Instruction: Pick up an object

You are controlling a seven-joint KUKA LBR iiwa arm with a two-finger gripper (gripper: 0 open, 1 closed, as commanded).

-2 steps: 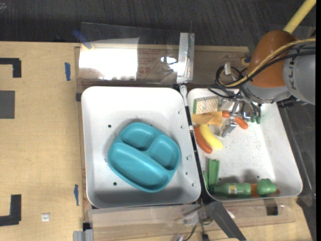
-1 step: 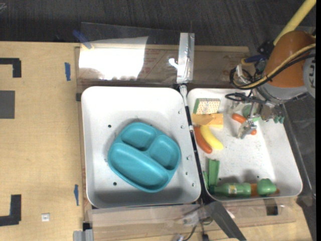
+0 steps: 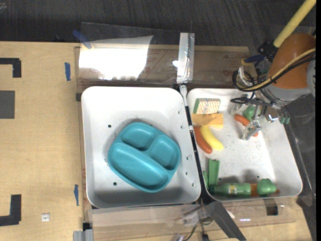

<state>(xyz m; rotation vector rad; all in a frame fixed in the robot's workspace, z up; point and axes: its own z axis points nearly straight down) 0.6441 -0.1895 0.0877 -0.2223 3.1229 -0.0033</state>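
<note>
My gripper hangs low over the upper right part of the right bin, below the orange wrist band. A small orange-red toy piece lies just to its left, touching or nearly touching it. Farther left in the same bin lie a tan cracker-like block, an orange cheese wedge, a yellow banana and an orange sausage. Along the bin's front lie a green stick, a green bottle and a green and orange piece.
The left bin holds a teal divided plate. A metal bracket stands behind the wall between the bins. Cables loop from the arm above the right bin's back edge.
</note>
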